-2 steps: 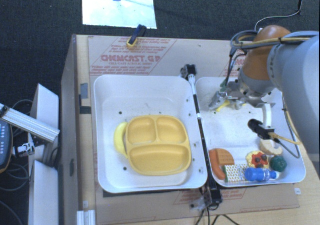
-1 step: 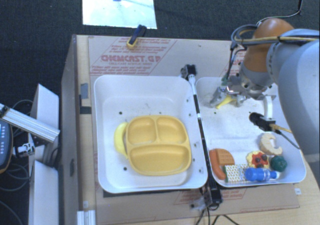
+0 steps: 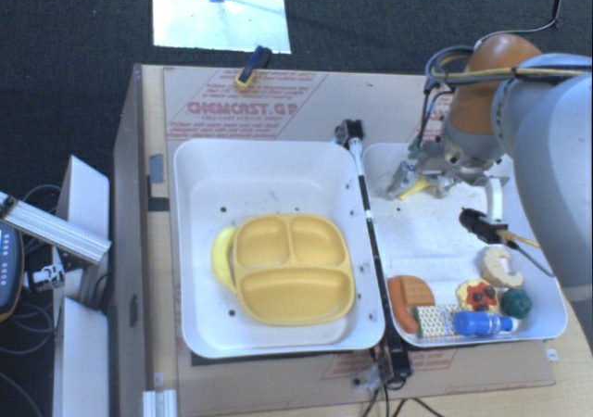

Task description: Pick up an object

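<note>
Gripper (image 3: 419, 179) low at far end of right bin (image 3: 422, 239), over small yellow piece (image 3: 417, 189). Finger state: cannot tell. Other toys clustered well apart along near edge.

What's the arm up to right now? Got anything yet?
Gripper low at right bin's far end, by a yellow piece; grip unclear. Toys clustered at near edge. Nothing blocking.

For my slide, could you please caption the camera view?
KUKA arm's gripper low at the right bin's far end; small toys along its near edge, yellow divided tray in the left bin.
</note>
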You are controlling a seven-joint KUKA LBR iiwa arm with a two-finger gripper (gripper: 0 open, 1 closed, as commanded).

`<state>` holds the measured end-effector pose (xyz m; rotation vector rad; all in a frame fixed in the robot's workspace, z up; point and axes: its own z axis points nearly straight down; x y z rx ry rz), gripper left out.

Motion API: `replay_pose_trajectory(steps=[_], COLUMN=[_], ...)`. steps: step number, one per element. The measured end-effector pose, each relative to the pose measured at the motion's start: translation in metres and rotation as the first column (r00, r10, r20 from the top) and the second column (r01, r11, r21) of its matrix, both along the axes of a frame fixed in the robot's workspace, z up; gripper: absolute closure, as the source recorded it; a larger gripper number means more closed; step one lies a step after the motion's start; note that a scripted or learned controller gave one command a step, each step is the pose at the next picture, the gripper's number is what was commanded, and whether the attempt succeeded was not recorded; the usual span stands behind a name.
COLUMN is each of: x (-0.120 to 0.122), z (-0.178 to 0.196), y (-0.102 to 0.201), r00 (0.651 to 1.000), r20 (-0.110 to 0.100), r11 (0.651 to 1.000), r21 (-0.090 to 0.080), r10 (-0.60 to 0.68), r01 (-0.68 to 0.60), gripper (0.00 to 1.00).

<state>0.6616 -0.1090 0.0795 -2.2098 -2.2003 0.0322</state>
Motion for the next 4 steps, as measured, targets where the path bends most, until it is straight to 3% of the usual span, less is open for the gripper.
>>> replay_pose_trajectory(steps=[1,2,3,4], x=[0.002,-0.037,-0.039,-0.022], z=[0.012,0.146,0.144,0.104], y=[0.001,0.052,0.051,0.055], r00=[1.0,0.999,0.999,0.999], r20=[0.007,0.038,0.034,0.032], r11=[1.0,1.0,1.0,1.0], r21=[0.0,-0.002,-0.002,-0.002], r10=[0.005,0.01,0.009,0.009], r01=[-0.005,-0.01,-0.009,-0.009], gripper=[1.0,1.0,0.0,0.0])
